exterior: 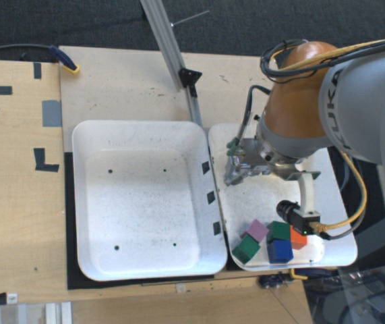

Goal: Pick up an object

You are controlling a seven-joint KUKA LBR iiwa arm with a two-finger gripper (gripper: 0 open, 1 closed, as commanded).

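Metal gripper (236,171) hangs above the right bin (334,181), finger state unclear; matte cube blocks (271,240) cluster at its 5 o'clock

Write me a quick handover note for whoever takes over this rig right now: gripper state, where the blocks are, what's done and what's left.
Gripper: over the upper left part of the right bin, away from the blocks; the view does not settle its state, and nothing shows in it.
Blocks: all clustered at the right bin's near edge: pink block, green block, dark green block, blue block, orange block.
Left bin: holds no blocks.
Done: no pick yet.
Left: move to the cluster, grasp one block, lift.
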